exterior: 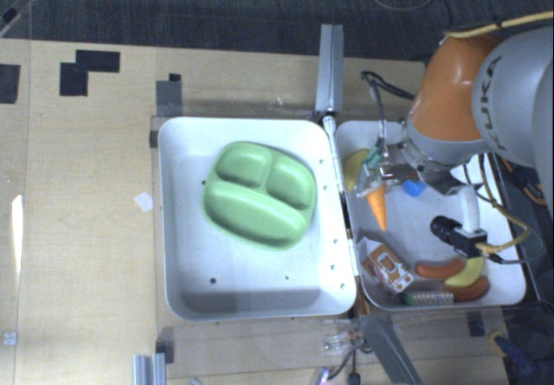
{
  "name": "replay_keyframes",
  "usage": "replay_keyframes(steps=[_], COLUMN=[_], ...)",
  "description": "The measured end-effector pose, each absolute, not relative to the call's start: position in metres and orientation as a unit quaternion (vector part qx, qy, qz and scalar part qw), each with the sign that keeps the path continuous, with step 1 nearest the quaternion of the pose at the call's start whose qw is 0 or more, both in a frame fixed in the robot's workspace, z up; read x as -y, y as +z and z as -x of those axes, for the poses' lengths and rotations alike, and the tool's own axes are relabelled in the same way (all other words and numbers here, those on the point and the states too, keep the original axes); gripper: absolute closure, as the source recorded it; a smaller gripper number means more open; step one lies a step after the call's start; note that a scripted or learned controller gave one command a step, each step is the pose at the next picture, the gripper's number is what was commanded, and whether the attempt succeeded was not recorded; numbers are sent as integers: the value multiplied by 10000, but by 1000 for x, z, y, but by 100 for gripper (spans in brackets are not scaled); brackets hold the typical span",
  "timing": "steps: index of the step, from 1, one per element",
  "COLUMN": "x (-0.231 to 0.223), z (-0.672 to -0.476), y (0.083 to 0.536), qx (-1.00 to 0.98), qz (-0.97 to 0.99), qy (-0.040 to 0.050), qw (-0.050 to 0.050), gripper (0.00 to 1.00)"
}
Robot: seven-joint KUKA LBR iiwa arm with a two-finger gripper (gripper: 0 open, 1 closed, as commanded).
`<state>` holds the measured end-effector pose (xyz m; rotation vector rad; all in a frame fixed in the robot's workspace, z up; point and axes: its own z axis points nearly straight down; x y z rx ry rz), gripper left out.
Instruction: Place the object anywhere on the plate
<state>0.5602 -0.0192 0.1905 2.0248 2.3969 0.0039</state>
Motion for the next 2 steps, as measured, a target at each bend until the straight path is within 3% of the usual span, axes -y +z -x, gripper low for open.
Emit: replay_keyframes(steps=[1, 2], x=[-39, -39], z=[-613, -613], y=[185, 186], qx=[-7701, -7701], qz=[-6379, -6380], qy=[16, 16], qw=[16, 19], gripper=[100, 0])
